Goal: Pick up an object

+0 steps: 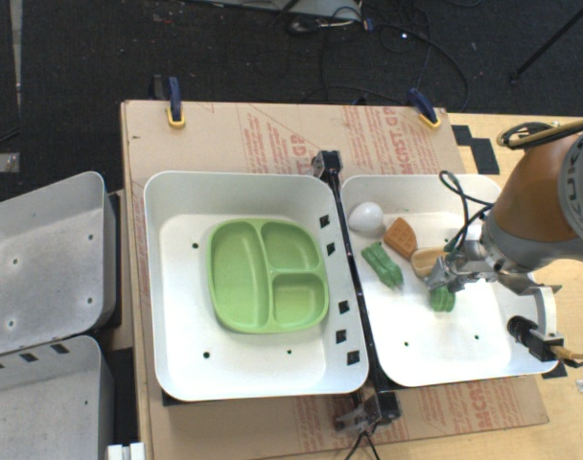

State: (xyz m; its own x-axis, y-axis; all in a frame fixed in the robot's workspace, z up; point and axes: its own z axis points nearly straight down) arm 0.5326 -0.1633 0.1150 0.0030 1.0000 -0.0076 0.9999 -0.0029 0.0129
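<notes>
Pincer (446, 281) down low in the right bin (483, 357), folks, sitting right over a small green piece (442, 300) near the middle of that bin, and it looks like we're at the grasp itself, the arm (541, 209) leaning in from the right with its orange band hanging above the action. Can I call the grip? No, I can't: the metal of the wrist covers the tips, so whether they're apart, together or clamped on that green piece I cannot tell from up here. The green piece pokes out just below the pincer, touching or very nearly so. My read is that the next move calls for a clean close and a straight lift, and only daylight under the piece will prove the pick. Now look at the neighbours, because it's crowded in there: a longer green object (383, 264) lies at a slant just to the left, a tan wedge (401, 237) sits above that, a pale wooden-looking piece (427, 260) is tucked right beside the pincer, and a white egg-shaped thing (366, 218) rests up near the divider. That pale piece is the one to watch, close enough to get nudged or caught along with the target. Over in the left bin (176, 257), a green divided plate (268, 275) lies flat, well apart from all this and no obstacle on the counter (234, 137).
</notes>
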